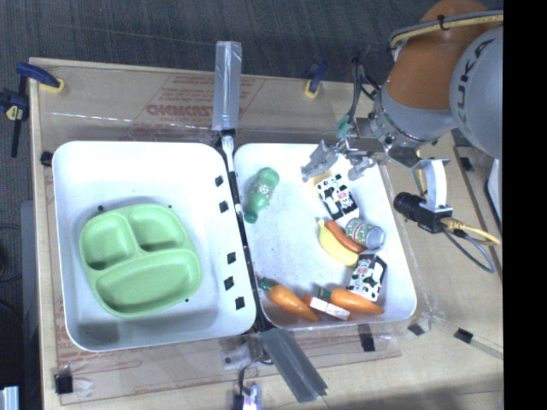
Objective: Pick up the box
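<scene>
- My tool (338,162) hangs over the far edge of the right bin (282,156), fingers spread, gripping nothing.
- The box (338,196), cow-patterned, lies just below and nearer me than the tool, apart from the fingertips.
- A second box (368,278) sits well nearer, by the carrots (318,300).
- Risk I see: banana (335,242) and can (363,232) crowd the box's near end; a slanted descent could clip them or the bin wall.

Grey arm (479,67), orange band
</scene>
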Action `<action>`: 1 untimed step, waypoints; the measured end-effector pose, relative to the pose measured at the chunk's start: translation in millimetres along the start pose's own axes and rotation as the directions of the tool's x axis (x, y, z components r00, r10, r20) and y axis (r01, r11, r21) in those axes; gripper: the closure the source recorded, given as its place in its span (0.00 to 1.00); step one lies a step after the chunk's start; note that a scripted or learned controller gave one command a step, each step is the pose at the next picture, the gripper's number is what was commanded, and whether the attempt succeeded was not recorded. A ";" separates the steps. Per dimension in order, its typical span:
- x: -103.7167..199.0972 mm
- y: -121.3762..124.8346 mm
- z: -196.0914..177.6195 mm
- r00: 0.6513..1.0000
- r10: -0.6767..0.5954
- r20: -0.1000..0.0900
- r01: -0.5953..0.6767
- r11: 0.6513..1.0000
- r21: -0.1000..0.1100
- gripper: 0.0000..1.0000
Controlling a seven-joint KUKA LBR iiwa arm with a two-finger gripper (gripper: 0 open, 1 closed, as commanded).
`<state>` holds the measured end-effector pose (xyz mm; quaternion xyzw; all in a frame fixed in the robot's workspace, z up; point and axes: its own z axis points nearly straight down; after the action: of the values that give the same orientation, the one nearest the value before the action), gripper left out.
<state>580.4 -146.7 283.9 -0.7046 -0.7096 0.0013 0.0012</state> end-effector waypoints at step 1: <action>56.2 32.4 127.8 1.000 0.018 0.001 -0.018 1.000 -0.001 0.00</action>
<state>611.9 -90.3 156.0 -0.7110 -0.7032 0.0014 0.0006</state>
